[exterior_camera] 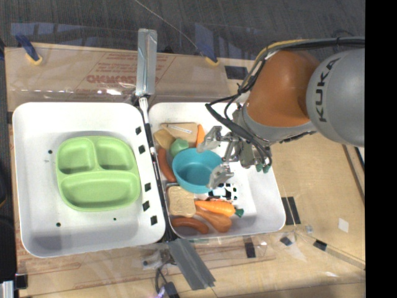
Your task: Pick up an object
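A blue bowl (193, 168) sits in the middle of the right bin (268, 198), among toy foods. My gripper (216, 158) hangs over the bowl's right rim, reaching in from the right. It is open: one finger (211, 139) stands just beyond the bowl's far edge, the other (219, 177) by its near right edge. Nothing is clamped between them. An orange carrot (216, 207), a toast slice (180, 199) and a black-and-white toy (224, 192) lie just in front of the bowl.
Behind the bowl lie a tan bread piece (180, 131), a green item (178, 146) and an orange piece (200, 135). A brown sausage (188, 226) lies at the bin's front. The left bin (31, 228) holds a green divided plate (98, 171).
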`<state>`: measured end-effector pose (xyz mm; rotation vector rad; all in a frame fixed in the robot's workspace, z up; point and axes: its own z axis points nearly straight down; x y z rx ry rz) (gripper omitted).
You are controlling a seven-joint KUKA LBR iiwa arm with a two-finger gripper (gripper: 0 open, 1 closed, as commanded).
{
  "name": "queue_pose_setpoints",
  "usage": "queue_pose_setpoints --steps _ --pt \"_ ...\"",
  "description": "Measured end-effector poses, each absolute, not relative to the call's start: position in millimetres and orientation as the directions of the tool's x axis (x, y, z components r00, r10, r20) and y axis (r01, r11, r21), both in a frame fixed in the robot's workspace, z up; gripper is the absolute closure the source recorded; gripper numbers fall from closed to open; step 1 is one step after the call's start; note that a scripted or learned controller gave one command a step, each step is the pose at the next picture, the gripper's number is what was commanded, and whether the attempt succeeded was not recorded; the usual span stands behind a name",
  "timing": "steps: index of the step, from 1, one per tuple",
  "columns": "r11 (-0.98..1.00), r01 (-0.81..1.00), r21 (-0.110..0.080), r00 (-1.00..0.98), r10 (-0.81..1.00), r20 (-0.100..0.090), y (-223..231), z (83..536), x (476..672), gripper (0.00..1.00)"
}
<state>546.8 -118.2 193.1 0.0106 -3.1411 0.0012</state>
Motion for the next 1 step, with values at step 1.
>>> queue_pose_setpoints --steps 1 --pt "0.86 0.511 0.008 -0.86 0.511 -0.021 -111.2 100.6 487.2 0.0"
